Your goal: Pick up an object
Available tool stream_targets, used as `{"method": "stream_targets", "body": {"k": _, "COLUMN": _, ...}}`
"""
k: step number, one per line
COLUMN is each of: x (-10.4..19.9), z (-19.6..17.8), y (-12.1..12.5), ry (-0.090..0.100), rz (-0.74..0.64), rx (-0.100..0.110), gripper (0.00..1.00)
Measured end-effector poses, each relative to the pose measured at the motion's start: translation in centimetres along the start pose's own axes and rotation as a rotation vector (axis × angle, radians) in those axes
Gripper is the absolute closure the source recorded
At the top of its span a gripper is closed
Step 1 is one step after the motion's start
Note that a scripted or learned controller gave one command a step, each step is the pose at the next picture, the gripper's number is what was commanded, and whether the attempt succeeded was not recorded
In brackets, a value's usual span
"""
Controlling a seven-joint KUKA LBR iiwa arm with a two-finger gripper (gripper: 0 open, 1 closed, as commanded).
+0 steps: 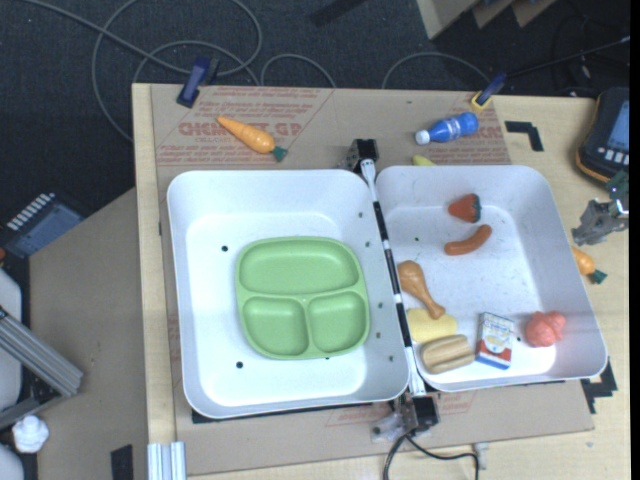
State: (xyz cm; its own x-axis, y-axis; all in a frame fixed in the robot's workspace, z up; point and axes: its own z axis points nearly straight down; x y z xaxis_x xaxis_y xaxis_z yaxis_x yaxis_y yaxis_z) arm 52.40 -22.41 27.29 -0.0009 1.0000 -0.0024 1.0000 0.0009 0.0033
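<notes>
Nearest you, the right bin (pixel 560 268) holds a hot dog bun (pixel 446 353), a small carton (pixel 495 340) and a pink ball (pixel 544 329) along its front wall; behind them lie a drumstick (pixel 416 284), a sausage (pixel 468 240) and a strawberry (pixel 463 207). The left bin (pixel 200 268) carries a green divided plate (pixel 300 296). Farther back on the counter (pixel 320 128) rest a carrot (pixel 248 134) and a blue bottle (pixel 448 128). You have nothing lifted yet; the whole pick remains. The tool (pixel 600 220) sits at the right edge, and I cannot tell its state.
</notes>
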Motion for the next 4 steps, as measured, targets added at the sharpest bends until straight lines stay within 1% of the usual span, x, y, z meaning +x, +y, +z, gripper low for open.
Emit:
{"method": "stream_targets", "body": {"k": 1, "x": 1.8, "z": 10.8, "y": -0.1, "ry": 0.003, "rz": 0.001, "rx": 0.005, "gripper": 1.0}}
{"method": "stream_targets", "body": {"k": 2, "x": 1.8, "z": 10.8, "y": -0.1, "ry": 0.002, "rz": 0.001, "rx": 0.003, "gripper": 0.0}}
{"method": "stream_targets", "body": {"k": 3, "x": 0.8, "z": 18.5, "y": -4.4, "ry": 0.004, "rz": 0.0, "rx": 0.0, "gripper": 0.0}}
{"method": "stream_targets", "body": {"k": 4, "x": 3.4, "z": 16.8, "y": 4.5, "ry": 0.003, "rz": 0.0, "rx": 0.002, "gripper": 0.0}}
